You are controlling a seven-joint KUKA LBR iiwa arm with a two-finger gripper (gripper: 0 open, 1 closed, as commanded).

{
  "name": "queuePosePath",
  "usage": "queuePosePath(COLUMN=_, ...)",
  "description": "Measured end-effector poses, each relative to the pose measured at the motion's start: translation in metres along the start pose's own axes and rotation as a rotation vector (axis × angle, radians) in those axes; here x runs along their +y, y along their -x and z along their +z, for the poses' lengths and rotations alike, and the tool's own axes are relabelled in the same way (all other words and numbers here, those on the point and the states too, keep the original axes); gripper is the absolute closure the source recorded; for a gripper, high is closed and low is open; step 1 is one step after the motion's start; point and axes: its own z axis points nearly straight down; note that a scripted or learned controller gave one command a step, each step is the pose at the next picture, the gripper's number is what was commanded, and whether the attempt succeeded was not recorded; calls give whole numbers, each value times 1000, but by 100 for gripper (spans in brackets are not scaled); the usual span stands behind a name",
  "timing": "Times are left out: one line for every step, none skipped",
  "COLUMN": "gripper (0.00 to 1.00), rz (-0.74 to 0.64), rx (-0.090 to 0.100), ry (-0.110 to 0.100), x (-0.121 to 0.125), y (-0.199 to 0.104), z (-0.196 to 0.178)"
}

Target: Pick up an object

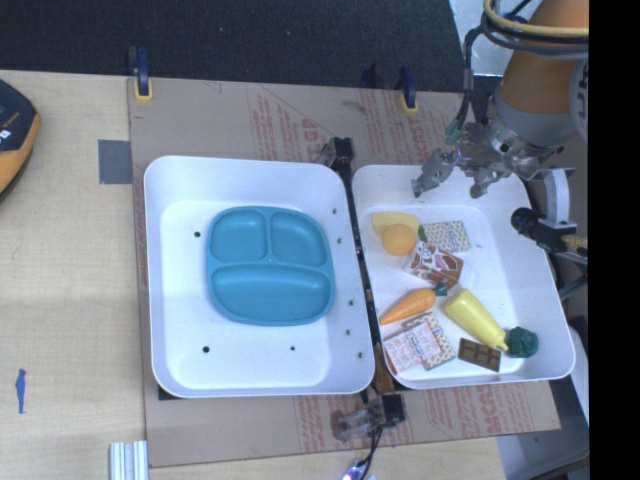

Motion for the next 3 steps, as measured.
queuePosePath(gripper=0, rz=-1, rx=0, ry=-6, x=-10, y=-9, z=130)
queuePosePath(gripper=0, rz=3, rx=0, ry=-5, x=-110, y=-2, z=136)
queuePosePath(gripper=0, rz=1, rx=0, ry=5, x=-61, y=7, z=135)
